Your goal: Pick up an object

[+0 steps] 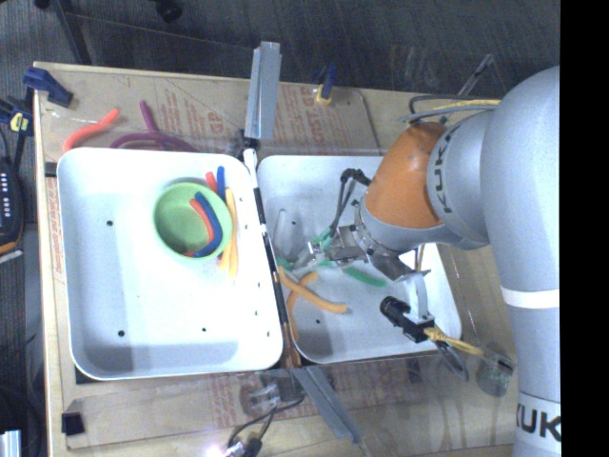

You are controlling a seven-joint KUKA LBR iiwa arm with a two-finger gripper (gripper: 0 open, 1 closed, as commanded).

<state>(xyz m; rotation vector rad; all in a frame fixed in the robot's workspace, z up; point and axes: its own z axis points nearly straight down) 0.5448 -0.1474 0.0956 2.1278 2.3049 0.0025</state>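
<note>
Orange strip (320, 299) lies in the right bin (314, 184) near its left wall, just beside my pincer (309, 251). I cannot tell whether the pincer is spread or pressed together.

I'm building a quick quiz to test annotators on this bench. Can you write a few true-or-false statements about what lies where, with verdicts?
1. A green bowl sits in the bin on the view's left. True.
2. The gripper is down over that same left bin. False: it is in the bin on the view's right.
3. An orange strip lies in the right bin. True.
4. The green bowl holds nothing. False: coloured sticks, red, blue and yellow, rest in and across it.
</note>
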